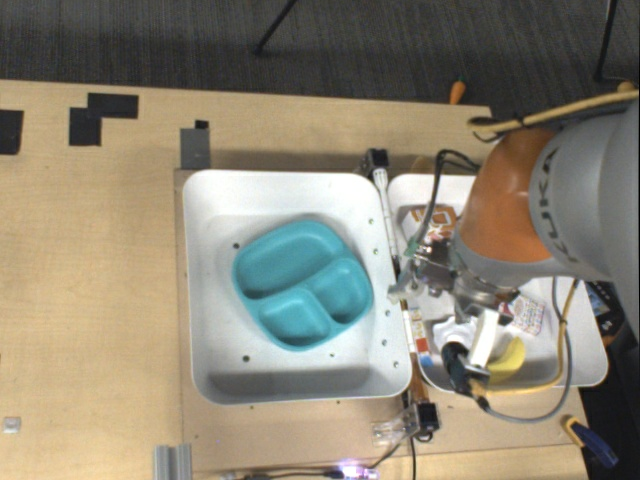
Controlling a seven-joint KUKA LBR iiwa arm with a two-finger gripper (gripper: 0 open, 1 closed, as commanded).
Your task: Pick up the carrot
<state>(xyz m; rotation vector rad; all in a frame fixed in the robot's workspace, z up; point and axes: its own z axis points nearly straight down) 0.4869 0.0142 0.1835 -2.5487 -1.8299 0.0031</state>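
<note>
Two shallow white bins sit side by side on a pale wooden bench (90, 298). Far to the left, a few black rectangular marks (103, 116) show on the bench top, well apart from the bins.

The left bin (205, 268) holds a teal divided plate (300, 283), lying flat near the bin's middle and turned at a slant to the walls. Ridges part it into one larger compartment on the upper left and smaller ones toward the lower right.

A thin white rod (383, 196) with a black cap lies along the far end of the rims where the two bins meet.

The grey arm (585, 193), with its orange band (505, 203), reaches in from the right and covers much of the right bin (588, 366). The gripper (432, 273) hangs low over that bin's left side, close to the shared wall. Its working end is hidden under the wrist, so I cannot tell whether it is open or closed, or whether it has hold of anything.

Lower in the right bin, a yellow object (513, 358) lies partly covered by the robot, just beside a white packet with red print (530, 318).

Where the carrot lies, I cannot tell.

At the upper right, a pale wooden stick (560, 114) crosses above the arm.
</note>
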